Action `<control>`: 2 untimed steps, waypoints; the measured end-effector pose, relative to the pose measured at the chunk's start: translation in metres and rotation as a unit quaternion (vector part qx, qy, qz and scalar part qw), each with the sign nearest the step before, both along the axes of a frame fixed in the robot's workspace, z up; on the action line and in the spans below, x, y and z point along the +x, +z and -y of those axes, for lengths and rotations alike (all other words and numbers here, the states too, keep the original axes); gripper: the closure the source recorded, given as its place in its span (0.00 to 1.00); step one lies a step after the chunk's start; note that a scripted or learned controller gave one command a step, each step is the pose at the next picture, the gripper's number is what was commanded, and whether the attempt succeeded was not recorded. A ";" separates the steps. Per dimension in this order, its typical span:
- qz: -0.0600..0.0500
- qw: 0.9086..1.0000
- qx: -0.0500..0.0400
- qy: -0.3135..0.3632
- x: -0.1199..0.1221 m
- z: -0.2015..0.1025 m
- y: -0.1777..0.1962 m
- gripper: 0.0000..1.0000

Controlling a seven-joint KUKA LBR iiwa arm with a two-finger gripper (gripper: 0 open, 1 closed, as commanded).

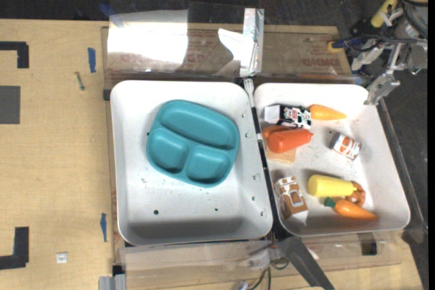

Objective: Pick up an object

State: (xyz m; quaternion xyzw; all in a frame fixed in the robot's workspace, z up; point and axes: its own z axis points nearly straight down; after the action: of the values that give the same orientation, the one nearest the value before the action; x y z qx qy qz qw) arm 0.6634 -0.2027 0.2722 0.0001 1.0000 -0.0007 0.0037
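A: In the camera view, what sits on the counter?

B: Two shallow white bins side by side. The left bin holds a teal divided plate, lying flat a little above the bin's middle. The right bin holds the small things.

A: Which ones?

B: Along its upper part, a black-and-white toy next to a yellow-orange carrot. Just below them lies a red-orange pepper, close to the wall between the bins. Further right is a small red-and-white can, tipped on its side. Lower down, a brown-and-white carton sits near the left wall, with a yellow piece beside it and an orange carrot just below that, near the bottom edge.

A: And the arm?

B: It comes in at the upper right. The gripper hangs over the top right corner of the right bin, near the rim, amid metal parts and cables.

A: The jaws, wide or narrow?

B: I cannot tell; they are too small and cluttered there. Nothing shows between them.

A: How do the objects lie relative to them?

B: All lie below and to the left. The yellow-orange carrot and the can are nearest; the carton and the orange carrot are well apart from them.
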 end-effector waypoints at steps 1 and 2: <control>-0.001 0.994 0.000 0.105 -0.040 0.000 -0.179 0.00; 0.002 0.997 -0.001 0.081 -0.058 -0.065 -0.183 0.00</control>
State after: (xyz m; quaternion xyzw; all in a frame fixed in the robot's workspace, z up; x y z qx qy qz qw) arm 0.6057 -0.1381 0.0889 -0.0805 0.9967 -0.0016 0.0053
